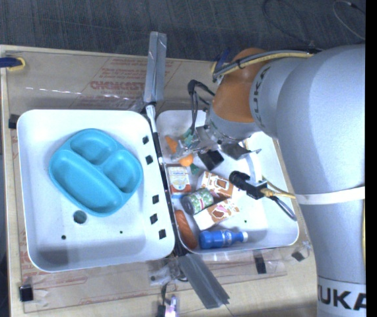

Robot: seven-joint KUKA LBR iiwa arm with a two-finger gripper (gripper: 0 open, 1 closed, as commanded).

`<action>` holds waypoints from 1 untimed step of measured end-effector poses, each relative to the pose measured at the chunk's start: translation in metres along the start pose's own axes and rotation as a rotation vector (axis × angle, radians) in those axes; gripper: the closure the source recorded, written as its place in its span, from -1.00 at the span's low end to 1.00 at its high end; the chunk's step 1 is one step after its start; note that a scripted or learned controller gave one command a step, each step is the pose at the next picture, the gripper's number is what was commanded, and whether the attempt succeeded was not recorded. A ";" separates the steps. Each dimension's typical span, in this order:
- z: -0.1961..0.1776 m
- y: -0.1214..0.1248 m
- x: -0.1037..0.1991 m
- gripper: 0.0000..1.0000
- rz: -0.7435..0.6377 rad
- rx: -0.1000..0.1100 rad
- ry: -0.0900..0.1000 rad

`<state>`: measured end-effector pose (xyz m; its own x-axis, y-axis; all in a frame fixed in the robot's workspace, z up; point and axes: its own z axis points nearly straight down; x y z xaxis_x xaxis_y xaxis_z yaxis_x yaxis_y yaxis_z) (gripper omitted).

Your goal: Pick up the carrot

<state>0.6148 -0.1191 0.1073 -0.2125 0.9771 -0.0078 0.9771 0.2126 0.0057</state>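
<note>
A small orange carrot [185, 160] lies in the upper left part of the right bin [282, 224], close to the divider between the bins. A second orange piece [170, 143] sits just above and left of it. My gripper [203, 148] hangs low over that corner, just right of the carrot, among dark wrist parts. The arm's orange band and grey body cover the bin's upper right part. I cannot tell whether the gripper touches the carrot.
Below the carrot, the right bin holds a small packet [178, 178], a green can [198, 201], two cartons [217, 185] [216, 212], a reddish-orange item [185, 228] and a blue bottle [222, 238]. A blue divided plate [96, 170] lies in the left bin [76, 259].
</note>
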 end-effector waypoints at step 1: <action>-0.085 0.022 0.052 1.00 0.188 0.009 0.008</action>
